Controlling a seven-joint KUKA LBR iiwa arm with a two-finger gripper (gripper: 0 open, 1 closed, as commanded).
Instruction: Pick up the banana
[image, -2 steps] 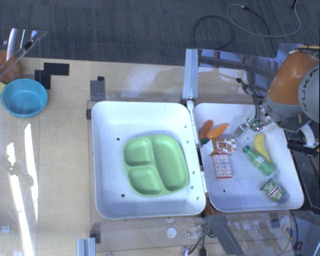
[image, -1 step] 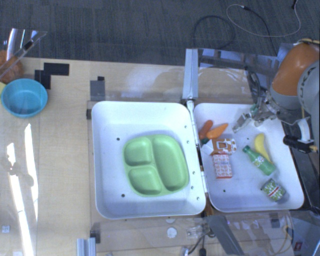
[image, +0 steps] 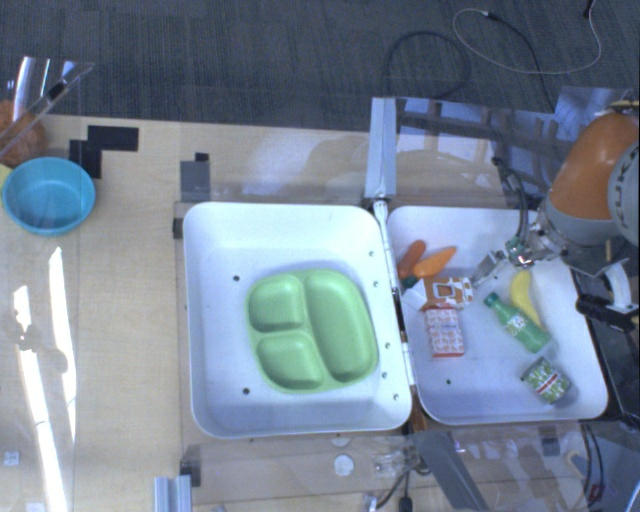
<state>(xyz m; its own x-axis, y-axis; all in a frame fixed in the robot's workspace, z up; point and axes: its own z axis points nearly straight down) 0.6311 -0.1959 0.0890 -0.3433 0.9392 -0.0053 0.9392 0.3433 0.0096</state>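
The banana (image: 522, 296) is yellow and lies in the right bin (image: 590, 400), near its right wall, pointing roughly front to back. A green bottle (image: 518, 322) lies against the banana's left side. My gripper (image: 503, 260) hangs just above and to the left of the banana's far end, below the orange band of the arm (image: 585, 180). I see nothing held in it.
The right bin also holds two orange carrots (image: 425, 261) at its far left, a small carton (image: 450, 292), a red-and-white box (image: 445, 332) and a green can (image: 545, 380). The left bin (image: 210, 300) holds a green divided tray (image: 310, 328). A blue bowl (image: 48, 195) stands far left.
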